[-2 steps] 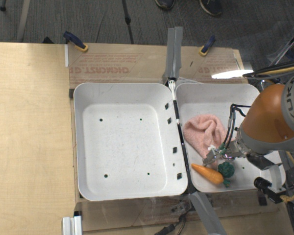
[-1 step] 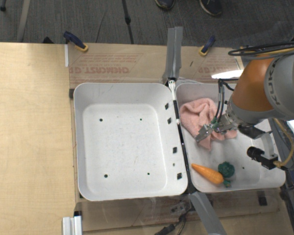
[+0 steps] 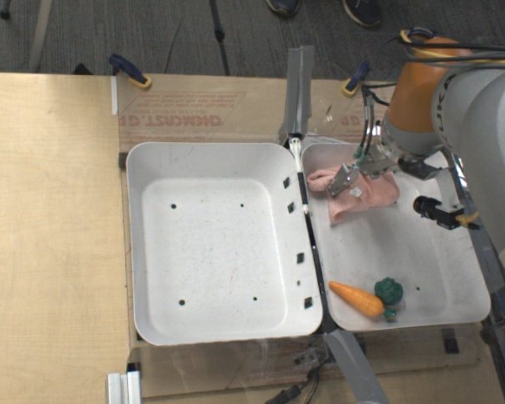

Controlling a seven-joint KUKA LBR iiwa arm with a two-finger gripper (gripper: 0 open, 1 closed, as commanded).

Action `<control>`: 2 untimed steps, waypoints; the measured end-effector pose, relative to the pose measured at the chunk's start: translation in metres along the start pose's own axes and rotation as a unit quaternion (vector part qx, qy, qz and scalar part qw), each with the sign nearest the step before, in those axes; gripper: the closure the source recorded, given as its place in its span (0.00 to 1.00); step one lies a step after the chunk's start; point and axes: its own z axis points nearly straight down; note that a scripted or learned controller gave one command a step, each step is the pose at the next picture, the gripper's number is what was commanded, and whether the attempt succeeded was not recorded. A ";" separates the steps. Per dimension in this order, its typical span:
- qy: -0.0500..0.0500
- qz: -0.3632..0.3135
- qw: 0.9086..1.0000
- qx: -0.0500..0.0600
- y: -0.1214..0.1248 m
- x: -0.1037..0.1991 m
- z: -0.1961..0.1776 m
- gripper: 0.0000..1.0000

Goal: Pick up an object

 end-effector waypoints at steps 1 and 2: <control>0.000 0.054 0.999 -0.002 -0.111 0.039 0.001 0.00; -0.001 0.004 1.000 -0.002 -0.002 -0.010 -0.001 0.00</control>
